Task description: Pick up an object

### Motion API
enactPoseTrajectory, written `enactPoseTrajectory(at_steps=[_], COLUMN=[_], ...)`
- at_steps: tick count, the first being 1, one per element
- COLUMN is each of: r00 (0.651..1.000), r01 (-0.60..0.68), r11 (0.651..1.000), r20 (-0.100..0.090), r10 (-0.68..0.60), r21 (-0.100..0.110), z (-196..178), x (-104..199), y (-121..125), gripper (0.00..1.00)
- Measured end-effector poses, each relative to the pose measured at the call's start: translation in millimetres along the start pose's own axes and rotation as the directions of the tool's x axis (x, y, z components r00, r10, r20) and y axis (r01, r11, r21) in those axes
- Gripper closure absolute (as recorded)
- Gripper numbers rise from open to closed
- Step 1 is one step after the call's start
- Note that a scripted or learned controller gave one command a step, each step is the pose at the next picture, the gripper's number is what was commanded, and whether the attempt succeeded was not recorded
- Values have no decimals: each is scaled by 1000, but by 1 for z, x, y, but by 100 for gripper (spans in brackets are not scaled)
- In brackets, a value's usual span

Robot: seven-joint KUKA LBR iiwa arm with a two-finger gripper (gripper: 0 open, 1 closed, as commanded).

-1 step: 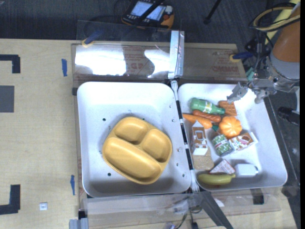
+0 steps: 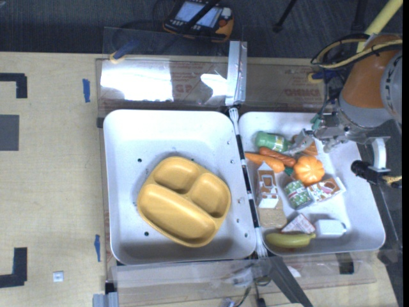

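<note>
The approach step is judged to be in hand: nothing is seen lifted, and the tool (image 2: 317, 135) is placed low over the far part of the right bin (image 2: 370, 200), just beside the heap of toy food. Whether the tool is open or closed cannot be told, since it is seen as a small grey cluster against the clutter. The likeliest target is taken to be the carrot (image 2: 271, 160), which lies nearest the tool together with the small orange pumpkin (image 2: 310, 169) and the green can (image 2: 271, 140). The carrot's long axis is set roughly left to right across the bin, slanting slightly toward the camera at its right end; its left end is close to the divider between the bins, its right end beside the pumpkin. Which end is the tip cannot be made out. For the next move, a descent onto one item is called for, with the closing direction set across the carrot's narrow width and clear of the neighbouring pieces. Farther toward the camera a banana (image 2: 289, 239) is laid along the bin's near wall, also left to right. A yellow divided tray (image 2: 184, 199) is held in the left bin (image 2: 121, 171).
</note>
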State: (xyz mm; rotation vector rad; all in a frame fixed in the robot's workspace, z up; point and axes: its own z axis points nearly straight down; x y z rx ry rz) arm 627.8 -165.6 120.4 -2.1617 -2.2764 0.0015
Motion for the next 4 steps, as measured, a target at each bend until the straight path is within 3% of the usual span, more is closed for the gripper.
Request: enactPoseTrajectory(at_steps=[1,2,3,4], r00=[1000,1000,992,995], r01=[-3,0,122,101], r11=[1000,1000,992,995], r20=[3,5,1,2], r10=[3,0,-122,-101], r21=[-6,-8,-3,-3], z=[35,25,35,-86], x=[-6,-5,-22,22], y=[20,21,-26,-42], gripper=[0,100,100,100])
